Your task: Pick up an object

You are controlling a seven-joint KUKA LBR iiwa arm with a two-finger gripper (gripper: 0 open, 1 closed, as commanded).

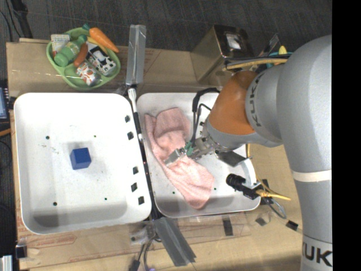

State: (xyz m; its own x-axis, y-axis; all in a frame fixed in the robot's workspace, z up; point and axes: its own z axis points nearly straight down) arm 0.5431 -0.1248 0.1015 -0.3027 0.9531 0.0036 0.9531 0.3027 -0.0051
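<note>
Pink cloth (pixel 177 157) lies crumpled along the left side of the right bin (pixel 237 203), stretching from its far edge toward the near edge. The gripper (pixel 181 153) is down on the cloth's middle; whether it is apart or together I cannot tell. A blue cube (pixel 80 157) sits in the left bin (pixel 34 151).

End effector (pixel 179 153) rests on pink cloth (pixel 179 154) in right bin (pixel 225 199); blue cube (pixel 80 157) in left bin (pixel 34 151).

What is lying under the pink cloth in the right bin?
The pink cloth lies on the right bin floor, gripper over it. Anything beneath is covered and cannot be seen.
</note>
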